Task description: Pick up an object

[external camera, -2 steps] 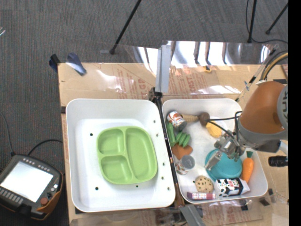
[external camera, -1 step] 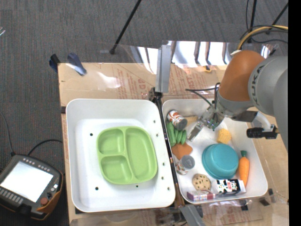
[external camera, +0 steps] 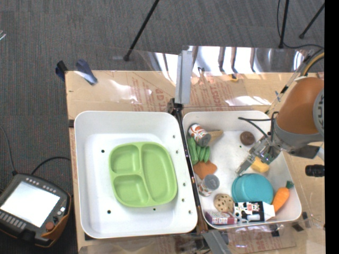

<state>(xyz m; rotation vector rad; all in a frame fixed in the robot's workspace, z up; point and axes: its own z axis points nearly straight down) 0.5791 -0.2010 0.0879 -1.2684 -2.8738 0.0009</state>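
On the desk (external camera: 122, 91), two shallow white bins sit side by side. The left bin (external camera: 90, 136) carries a green sectioned plate (external camera: 143, 173) near its centre. The right bin (external camera: 286, 208) carries the loose items. The arm (external camera: 299, 112) enters over the bin's right edge, and the pincer (external camera: 254, 160) is lowered into the right-centre of the bin, its fingers slightly apart; whether they grip anything cannot be determined. A yellow block (external camera: 260, 166) lies touching the pincer tip, on its right side. A teal bowl (external camera: 252, 189) rests upside down just beside that block, toward the near edge. An orange carrot (external camera: 281, 197) lies by the right wall, and a milk carton (external camera: 253, 211) lies along the near wall, with a chocolate-chip cookie (external camera: 223, 201) to its left. Along the left wall sit a small can (external camera: 199, 135), green pea pods (external camera: 199, 153), an orange piece (external camera: 204, 169) and a grey-capped jar (external camera: 208, 183). A brown round piece (external camera: 247, 137) lies toward the far wall.
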